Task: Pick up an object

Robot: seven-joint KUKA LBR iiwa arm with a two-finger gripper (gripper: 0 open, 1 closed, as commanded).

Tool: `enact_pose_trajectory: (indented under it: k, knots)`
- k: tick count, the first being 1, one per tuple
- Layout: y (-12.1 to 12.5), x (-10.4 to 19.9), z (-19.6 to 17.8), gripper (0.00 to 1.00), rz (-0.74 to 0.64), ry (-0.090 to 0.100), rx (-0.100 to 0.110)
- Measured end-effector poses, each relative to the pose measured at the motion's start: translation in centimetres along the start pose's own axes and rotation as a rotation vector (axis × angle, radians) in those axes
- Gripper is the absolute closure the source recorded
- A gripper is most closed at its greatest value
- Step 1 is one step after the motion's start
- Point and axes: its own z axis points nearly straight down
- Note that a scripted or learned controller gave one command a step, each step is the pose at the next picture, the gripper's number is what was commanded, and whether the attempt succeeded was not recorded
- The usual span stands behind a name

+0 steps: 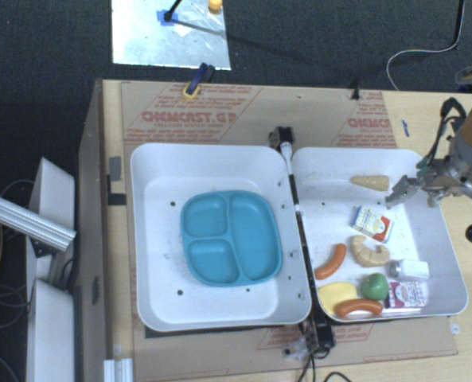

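Hot dog (357,309) at right bin's (438,233) near edge, tool (409,188) blurred, grip unreadable, arm cropped

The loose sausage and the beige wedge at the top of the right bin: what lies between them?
In the camera view, a small white-and-red carton lies between the sausage and the wedge.

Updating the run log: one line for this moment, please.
gripper: above right bin, nothing held | nearest: bread piece | left bin: blue tray
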Motion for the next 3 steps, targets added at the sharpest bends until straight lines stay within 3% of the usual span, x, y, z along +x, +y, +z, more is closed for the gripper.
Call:
enact_pose_trajectory:
  k: [1, 2, 3]
  knots:
    - [2.4, 2.2, 6.4, 0.0, -0.002, 0.001, 0.001]
    - [10.2, 3.5, 9.3, 0.0, 0.001, -0.005, -0.009]
    - [10.5, 3.3, 7.9, 1.0, -0.005, -0.013, -0.022]
